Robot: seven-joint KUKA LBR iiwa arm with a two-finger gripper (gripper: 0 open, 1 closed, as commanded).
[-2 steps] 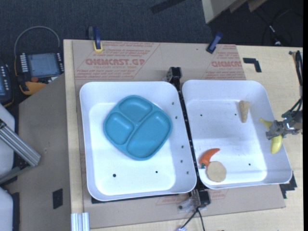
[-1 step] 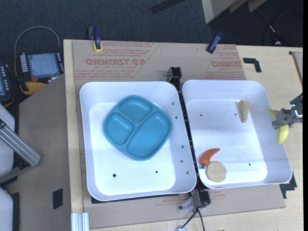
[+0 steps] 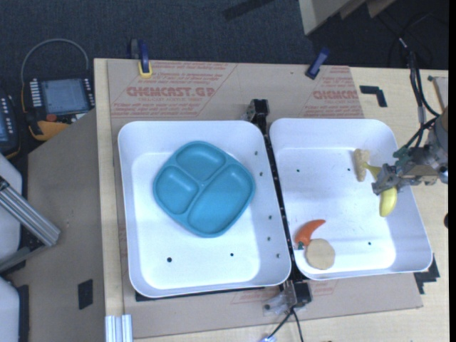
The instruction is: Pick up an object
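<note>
My gripper (image 3: 385, 183) reaches in from the right over the right side of the right bin (image 3: 335, 130). A small yellow banana-shaped piece (image 3: 387, 204) lies directly under its tip and touches it; its upper end is hidden by the gripper. Just left of the gripper lies a pale beige piece (image 3: 361, 164). Near the bin's front left corner sit an orange-red pepper (image 3: 309, 230) and a round tan piece (image 3: 320, 254), touching each other.
The left bin (image 3: 142, 262) holds a blue divided plate (image 3: 204, 188) in its middle. A black clamp (image 3: 258, 110) sits at the back between the bins. Cables hang at the far right by the arm (image 3: 427, 164).
</note>
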